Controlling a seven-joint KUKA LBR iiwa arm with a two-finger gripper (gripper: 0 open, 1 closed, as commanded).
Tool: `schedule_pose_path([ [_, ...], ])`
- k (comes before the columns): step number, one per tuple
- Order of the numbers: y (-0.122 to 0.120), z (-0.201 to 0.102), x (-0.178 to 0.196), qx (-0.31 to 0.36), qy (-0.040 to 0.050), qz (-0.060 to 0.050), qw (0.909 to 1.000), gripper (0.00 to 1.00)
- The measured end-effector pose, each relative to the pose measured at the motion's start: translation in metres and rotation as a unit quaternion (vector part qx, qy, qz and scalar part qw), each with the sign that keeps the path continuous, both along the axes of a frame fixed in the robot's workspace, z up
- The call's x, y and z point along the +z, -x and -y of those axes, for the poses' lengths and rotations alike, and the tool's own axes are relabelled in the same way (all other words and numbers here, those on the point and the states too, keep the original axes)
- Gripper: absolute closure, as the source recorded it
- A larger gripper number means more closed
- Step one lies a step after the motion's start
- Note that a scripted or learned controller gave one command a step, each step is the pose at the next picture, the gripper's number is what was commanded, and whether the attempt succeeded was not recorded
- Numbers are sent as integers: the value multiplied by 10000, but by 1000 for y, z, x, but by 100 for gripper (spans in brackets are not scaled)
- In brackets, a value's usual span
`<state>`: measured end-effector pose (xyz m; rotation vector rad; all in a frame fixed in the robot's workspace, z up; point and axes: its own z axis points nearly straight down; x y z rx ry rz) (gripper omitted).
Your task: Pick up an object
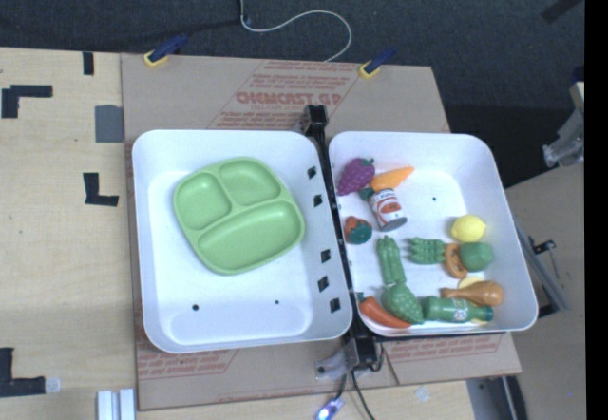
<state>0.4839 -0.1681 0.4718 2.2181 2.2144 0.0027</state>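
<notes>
Object to pick: none is singled out yet; the candidates are small toy foods, all lying in the right bin [480, 150].
Pincer: whether it is released or clenched cannot be told from this view; a pale grey part [568, 135] at the right edge may belong to the arm, well apart from the toys.
Step in hand: judged as the very start, with no toy lifted and the approach not yet made.
Nearest the arm's side: a yellow lemon [467, 228] touching a green ball [478, 255], with a brown drumstick [480, 293] just below them.
Front wall: a green bottle [457, 311] lying on its side, a knobbly green vegetable [401, 299] and an orange-red piece [379, 314], packed close together.
Middle: a green pickle [390, 258] and a red-and-white can [388, 209], each with some bare floor around it.
Far corner by the divider: purple grapes [355, 175] beside a carrot [395, 177].
Next move: probably come down over a toy that stands free; the can or the lemon looks easiest.
In the way: the crowding along the front wall, and the divider close to the grapes.
Left bin [152, 154]: holds a green divided plate [239, 214].
Beneath: both bins sit on a cardboard sheet [285, 95].
</notes>
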Motion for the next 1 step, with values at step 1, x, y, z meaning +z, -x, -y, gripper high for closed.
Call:
schedule_pose_path([
  [1, -1, -79, 20, 53, -23, -20, 10000, 100],
])
